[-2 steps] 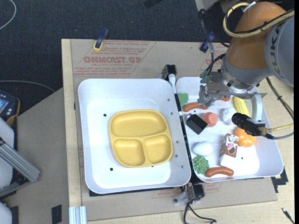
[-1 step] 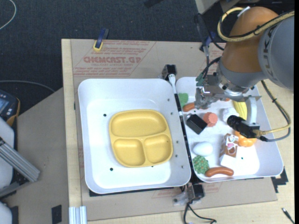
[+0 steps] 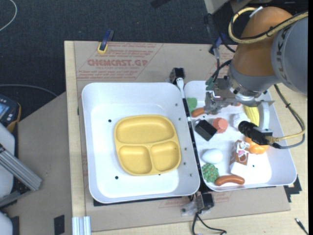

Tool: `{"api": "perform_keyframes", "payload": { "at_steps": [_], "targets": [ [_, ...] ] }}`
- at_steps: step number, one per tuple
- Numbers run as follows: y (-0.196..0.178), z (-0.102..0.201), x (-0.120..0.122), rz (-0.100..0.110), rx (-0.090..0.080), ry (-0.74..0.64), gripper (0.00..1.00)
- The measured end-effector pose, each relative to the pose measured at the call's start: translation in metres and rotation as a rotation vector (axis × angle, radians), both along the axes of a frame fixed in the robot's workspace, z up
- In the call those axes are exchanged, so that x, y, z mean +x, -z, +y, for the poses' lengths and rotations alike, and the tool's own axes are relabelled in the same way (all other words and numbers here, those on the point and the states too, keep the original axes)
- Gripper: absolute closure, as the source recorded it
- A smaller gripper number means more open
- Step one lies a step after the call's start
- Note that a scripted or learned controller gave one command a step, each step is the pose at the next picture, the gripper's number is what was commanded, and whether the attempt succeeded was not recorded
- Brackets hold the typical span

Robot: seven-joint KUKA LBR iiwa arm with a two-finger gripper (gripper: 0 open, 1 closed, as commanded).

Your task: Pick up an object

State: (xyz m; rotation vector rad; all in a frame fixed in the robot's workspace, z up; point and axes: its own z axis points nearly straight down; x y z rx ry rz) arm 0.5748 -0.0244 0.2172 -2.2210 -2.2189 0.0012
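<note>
Camera view: the arm [image 3: 266,38] reached in from the right, w/ the end effector [image 3: 213,103] low over the upper left part of the right bin [image 3: 288,173]. Open/shut state of the end effector: cannot tell; nothing was seen held.

Objects in right bin, relative to end effector:
- orange sausage [image 3: 198,112]: just beside it, lower left.
- green piece [image 3: 191,102]: just left, near bin wall.
- black block [image 3: 205,129]: below it.
- red piece [image 3: 222,125]: below, right of the black block.
- corn cob [image 3: 251,114]: to the right.
- white egg [image 3: 212,156], broccoli [image 3: 211,172], hot dog [image 3: 229,180]: well apart, near front edge.

Left bin [image 3: 93,131] held a yellow divided plate [image 3: 146,144]. Both bins sat side by side on the table [image 3: 73,72].
</note>
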Motion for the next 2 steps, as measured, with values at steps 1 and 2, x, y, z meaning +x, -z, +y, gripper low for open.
{"api": "perform_keyframes", "payload": {
  "at_steps": [1,2],
  "targets": [
    [-0.018,-0.004,0.003,-0.005,-0.001,-0.001,1.00],
    [0.004,-0.002,0.005,0.002,-0.001,-0.001,1.00]
  ]
}}
